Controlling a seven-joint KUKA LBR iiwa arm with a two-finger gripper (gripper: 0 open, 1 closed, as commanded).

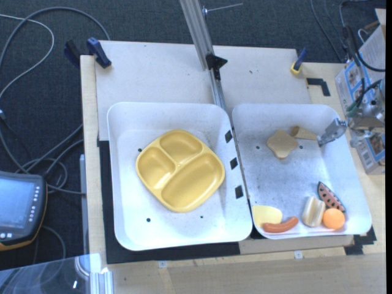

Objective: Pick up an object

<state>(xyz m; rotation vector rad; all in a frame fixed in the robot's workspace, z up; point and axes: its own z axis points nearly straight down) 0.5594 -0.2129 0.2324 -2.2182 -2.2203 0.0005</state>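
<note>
The grey metal gripper (334,130) hovers at the right white bin's (269,170) far right edge; finger state unclear; a tan flat toy bread slice (282,144) lies nearby, untouched; a yellow 3-compartment plate (180,170) sits in the left bin.
</note>
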